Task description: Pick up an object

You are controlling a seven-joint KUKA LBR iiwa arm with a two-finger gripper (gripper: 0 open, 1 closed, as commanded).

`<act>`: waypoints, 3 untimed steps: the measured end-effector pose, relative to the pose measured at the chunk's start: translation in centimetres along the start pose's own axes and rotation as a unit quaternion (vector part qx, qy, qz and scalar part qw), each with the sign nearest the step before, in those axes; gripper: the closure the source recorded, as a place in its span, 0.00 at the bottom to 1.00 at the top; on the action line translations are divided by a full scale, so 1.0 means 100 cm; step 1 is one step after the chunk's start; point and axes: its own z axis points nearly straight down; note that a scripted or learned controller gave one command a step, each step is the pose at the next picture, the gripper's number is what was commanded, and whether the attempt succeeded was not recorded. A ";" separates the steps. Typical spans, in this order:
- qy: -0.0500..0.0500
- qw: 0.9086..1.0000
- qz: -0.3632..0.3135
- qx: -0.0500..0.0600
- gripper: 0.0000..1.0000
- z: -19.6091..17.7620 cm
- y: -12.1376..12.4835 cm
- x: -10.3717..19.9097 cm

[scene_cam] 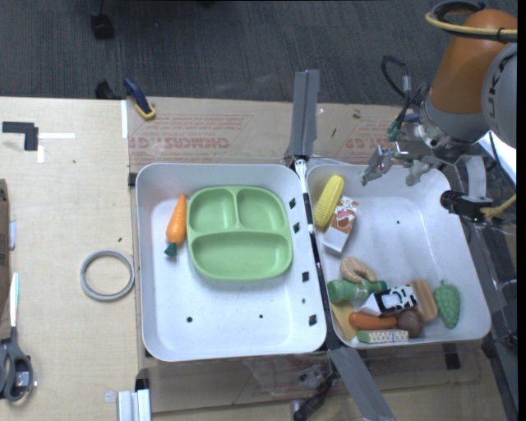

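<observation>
Gripper hovering over back edge of right white bin, fingers spread, nothing between them. Yellow plastic corn cob lies near, by bin's left wall. Looks like approach step; next move probably needs shift left, then descent.

Dark grey carpet floor lies beyond a pale wooden bench; what may be chair casters show.
</observation>
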 end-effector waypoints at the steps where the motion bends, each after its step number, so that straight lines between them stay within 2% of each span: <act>1: 0.000 1.000 -0.013 -0.001 0.00 -0.032 0.011 -0.013; 2: 0.000 1.000 -0.013 0.001 0.00 0.061 -0.080 0.009; 3: 0.000 0.999 -0.045 -0.001 0.00 0.069 -0.065 0.009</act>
